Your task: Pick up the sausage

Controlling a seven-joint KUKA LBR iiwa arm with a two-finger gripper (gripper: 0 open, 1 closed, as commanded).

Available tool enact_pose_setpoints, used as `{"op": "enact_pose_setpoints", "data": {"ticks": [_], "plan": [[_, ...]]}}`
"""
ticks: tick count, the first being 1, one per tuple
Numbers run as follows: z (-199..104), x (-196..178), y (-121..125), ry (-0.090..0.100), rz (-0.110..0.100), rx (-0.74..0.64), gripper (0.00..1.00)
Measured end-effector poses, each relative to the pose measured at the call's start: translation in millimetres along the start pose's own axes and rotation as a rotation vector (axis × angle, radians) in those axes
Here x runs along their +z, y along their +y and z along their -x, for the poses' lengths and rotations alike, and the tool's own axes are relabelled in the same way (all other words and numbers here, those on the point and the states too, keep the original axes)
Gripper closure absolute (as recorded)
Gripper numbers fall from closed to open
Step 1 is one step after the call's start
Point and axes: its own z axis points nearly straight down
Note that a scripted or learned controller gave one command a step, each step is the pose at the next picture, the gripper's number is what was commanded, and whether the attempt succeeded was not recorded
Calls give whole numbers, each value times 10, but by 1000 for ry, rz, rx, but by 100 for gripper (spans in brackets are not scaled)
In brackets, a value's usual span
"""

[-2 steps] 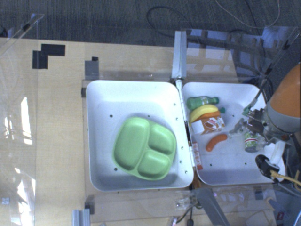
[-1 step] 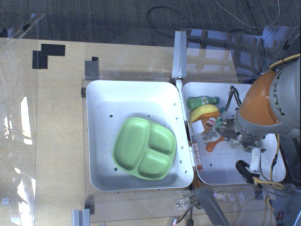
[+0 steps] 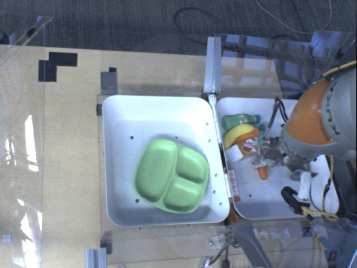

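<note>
Bins sit side by side on the bench. Nearest to me in the left bin (image 3: 120, 149) lies a green plate (image 3: 172, 176) with three compartments, a little tilted and filling most of the floor. In the right bin (image 3: 262, 204), a narrow red-and-white packet (image 3: 232, 186) lies along the left wall, near the front. Just beyond it and to the right is a small orange-red stub that I take for the sausage (image 3: 262, 173). It sits on the bin floor about mid-bin, directly under the gripper (image 3: 268, 156) and touching it or very nearly so. I cannot tell whether the gripper is open or closed, nor whether it has hold of the sausage. The arm (image 3: 318, 121) comes in from the right, its orange band above the bin's right side. Left of the gripper an orange-and-white carton (image 3: 244, 147) lies slanted. A banana (image 3: 241, 133) rests against its far side, and farther still a green bottle (image 3: 241, 120) lies on its side near the far wall.
</note>
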Motion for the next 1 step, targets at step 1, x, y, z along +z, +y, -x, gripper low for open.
{"op": "enact_pose_setpoints", "data": {"ticks": [1], "plan": [[-967,-828,663,0,-14,-226,100]]}}
